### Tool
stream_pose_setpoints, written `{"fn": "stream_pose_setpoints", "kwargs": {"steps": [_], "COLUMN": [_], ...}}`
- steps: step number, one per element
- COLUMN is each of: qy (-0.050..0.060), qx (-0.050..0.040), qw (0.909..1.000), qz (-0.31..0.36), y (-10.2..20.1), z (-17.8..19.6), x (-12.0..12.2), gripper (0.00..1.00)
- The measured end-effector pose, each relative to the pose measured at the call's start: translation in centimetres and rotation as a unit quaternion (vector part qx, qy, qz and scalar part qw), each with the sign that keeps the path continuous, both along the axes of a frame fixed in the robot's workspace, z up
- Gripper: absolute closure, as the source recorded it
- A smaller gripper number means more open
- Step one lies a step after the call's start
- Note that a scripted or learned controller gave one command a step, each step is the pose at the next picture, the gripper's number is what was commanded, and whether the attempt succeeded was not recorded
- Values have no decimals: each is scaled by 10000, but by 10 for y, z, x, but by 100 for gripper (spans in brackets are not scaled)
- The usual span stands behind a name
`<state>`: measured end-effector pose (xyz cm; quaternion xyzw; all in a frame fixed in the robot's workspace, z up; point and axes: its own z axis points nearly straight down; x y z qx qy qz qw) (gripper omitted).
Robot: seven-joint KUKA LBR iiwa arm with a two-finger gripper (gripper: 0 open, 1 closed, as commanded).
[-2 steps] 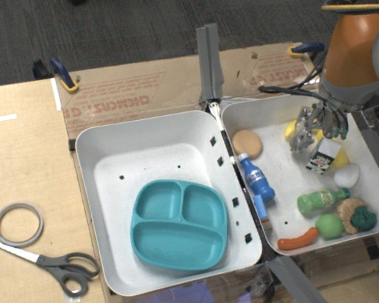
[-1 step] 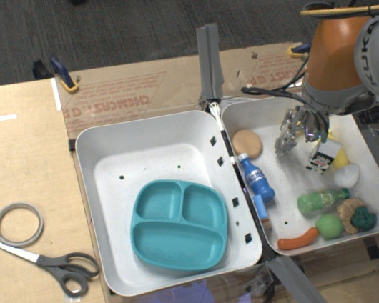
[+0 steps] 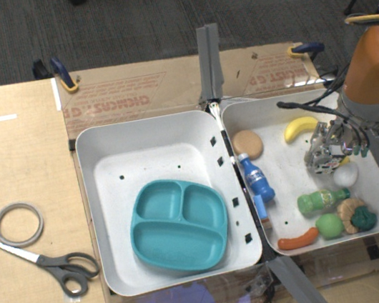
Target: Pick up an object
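My gripper (image 3: 326,153) hangs over the right side of the right bin (image 3: 270,115), its metal fingers pointing down just above a white round object (image 3: 345,175). Nothing shows between the fingers. Around it lie a yellow banana (image 3: 299,128), a tan round bun (image 3: 247,143), a blue bottle (image 3: 257,179), a green bottle (image 3: 320,199), a green ball (image 3: 329,225), a red-orange sausage (image 3: 298,240), a beige lumpy item (image 3: 348,209) and a dark teal item (image 3: 364,219).
The left bin (image 3: 103,155) holds a teal divided plate (image 3: 180,223). On the bench at the left lie scissors (image 3: 53,265) and a tape roll (image 3: 18,222). Blue clamps (image 3: 63,73) hold cardboard behind the bins.
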<state>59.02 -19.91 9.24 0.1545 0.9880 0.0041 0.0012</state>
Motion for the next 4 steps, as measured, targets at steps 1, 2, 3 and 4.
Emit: {"fn": "stream_pose_setpoints", "kwargs": {"steps": [1,2,3,4], "qy": [-2,2,2,0], "qx": [-39,-10,-34,-37], "qw": [9957,9928,9919,9881], "qz": [-924,-1202,-1267,-1539], "y": [41,-4,77,80], "z": [0,1,0,1], "x": [50,0,45,53], "gripper": [0,0,0,0]}}
